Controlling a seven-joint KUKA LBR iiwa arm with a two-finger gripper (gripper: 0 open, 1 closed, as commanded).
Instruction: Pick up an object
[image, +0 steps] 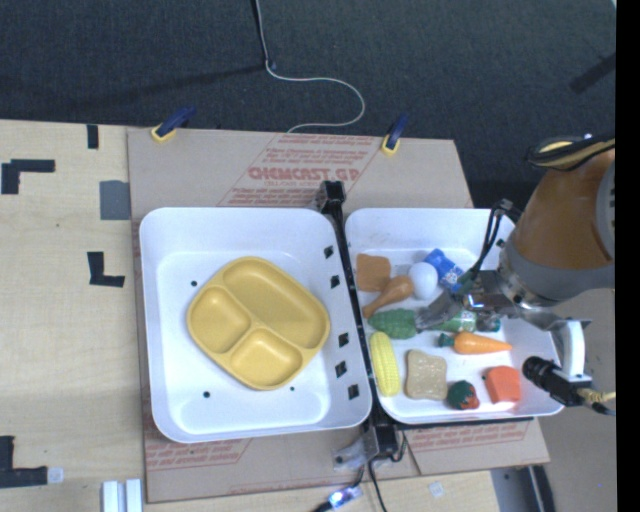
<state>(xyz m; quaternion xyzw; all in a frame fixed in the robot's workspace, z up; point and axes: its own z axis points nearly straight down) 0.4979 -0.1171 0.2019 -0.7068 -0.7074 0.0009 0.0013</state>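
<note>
The right bin (405, 222) holds several toy foods. Among them are a brown chunk (373, 270), a drumstick (392, 293), a white egg (424, 280) and a blue item (441, 265). A green vegetable (393, 323), a corn cob (384, 362) and a bread slice (427, 374) lie nearer the front, with a carrot (481, 344), an orange-red block (503, 384) and a red-and-green fruit (461, 395). My gripper (443, 317) is low in the middle of this bin, between the egg and the carrot, just right of the green vegetable. A small green-and-white item (464, 323) lies partly hidden under it.
The left bin (160, 300) contains a yellow divided plate (258, 322). The bins' shared wall (348, 300) runs between them. My arm's orange band (560, 220) and grey wrist overhang the right bin's right edge. A black cable (490, 245) hangs by the wrist.
</note>
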